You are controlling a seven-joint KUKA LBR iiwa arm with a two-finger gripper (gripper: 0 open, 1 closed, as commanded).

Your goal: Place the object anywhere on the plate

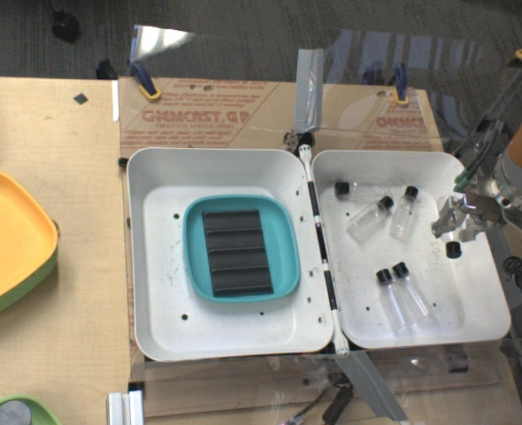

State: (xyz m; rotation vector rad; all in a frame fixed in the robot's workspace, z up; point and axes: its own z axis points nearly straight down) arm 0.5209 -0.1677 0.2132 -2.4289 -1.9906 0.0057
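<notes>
The plate [241, 248] is teal, squarish with rounded corners, and lies in the middle of the left bin [155, 264]. A black ribbed pad [236, 253] covers its centre. The right bin [473, 312], touching the left bin along one edge, holds several clear plastic vials with black caps. One vial [367, 218] lies right of the plate near the bin's upper middle, another vial [405, 211] lies just beside it, and a short one [347, 187] sits near the upper left corner. Two more vials [403, 295] lie side by side, lower in that bin, well apart from the plate. The gripper [456, 224] hangs over the right bin's far edge, away from the plate. A small black cap [453, 250] shows just below it; whether anything is gripped cannot be told.
</notes>
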